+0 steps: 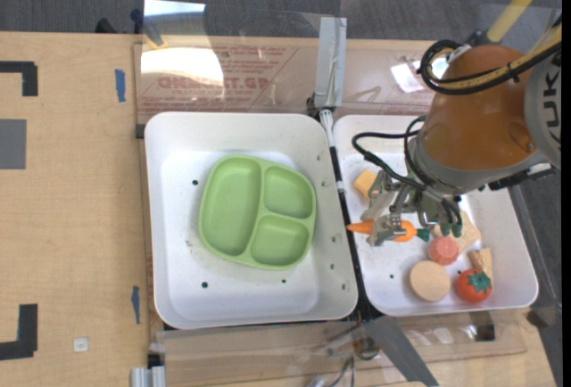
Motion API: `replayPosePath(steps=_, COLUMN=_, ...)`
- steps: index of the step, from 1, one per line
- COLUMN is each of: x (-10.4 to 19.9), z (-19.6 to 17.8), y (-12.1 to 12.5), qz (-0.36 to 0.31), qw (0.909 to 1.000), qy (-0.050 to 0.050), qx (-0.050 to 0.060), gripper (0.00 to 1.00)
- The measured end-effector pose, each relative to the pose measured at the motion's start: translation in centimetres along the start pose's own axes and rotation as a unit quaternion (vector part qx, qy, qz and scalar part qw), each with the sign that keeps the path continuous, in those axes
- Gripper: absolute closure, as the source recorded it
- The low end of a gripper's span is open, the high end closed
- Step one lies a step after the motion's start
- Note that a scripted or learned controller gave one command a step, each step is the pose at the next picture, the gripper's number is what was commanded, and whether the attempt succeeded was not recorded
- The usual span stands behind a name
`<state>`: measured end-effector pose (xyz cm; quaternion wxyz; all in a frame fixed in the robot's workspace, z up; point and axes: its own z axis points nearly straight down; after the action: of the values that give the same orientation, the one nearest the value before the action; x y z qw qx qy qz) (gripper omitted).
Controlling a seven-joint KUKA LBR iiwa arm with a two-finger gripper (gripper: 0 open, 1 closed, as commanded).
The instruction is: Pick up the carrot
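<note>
In the right-hand shallow white plastic bin (517, 287), the small orange toy carrot (379, 229) lies on its side near the bin's left wall, its pointed end aimed left toward the divider between the two bins. The metal two-finger gripper (385, 218) sits right on top of it, and honestly the fingers look like they're straddling the carrot's thicker end, but the view is too cluttered there to say if they're spread or pinched on it, so I can't tell. Above it hangs the grey arm's big orange wrist band (473, 104), with black cables looping around it.

Other stuff in the same bin: a yellow cheese-like wedge (366, 183) just above the carrot, a pinkish-red round toy (443, 249) just right of the gripper, a pale tan round bun-like piece (430, 281) below that, and a red tomato-like toy with a green top (474, 285) toward the bottom right corner.

The left white bin (178, 153) holds a light green plastic divided plate with three compartments (258, 211), sitting about in the middle, well apart from the carrot.
</note>
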<state>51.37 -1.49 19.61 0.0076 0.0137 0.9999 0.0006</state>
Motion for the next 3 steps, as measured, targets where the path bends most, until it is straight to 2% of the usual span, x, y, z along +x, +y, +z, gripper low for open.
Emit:
replayPosePath(steps=1, x=3.5, z=1.1, y=5.2, qz=0.005, qw=1.0, qy=0.008, qx=0.0, gripper=1.0)
replayPosePath(steps=2, x=2.9, z=-4.4, y=-0.3, qz=-0.106, qw=0.9943, qy=0.002, qx=0.0, gripper=1.0)
replayPosePath(steps=3, x=2.7, z=0.2, y=5.4, qz=-0.147, qw=0.9891, qy=0.008, qx=-0.002, gripper=1.0)
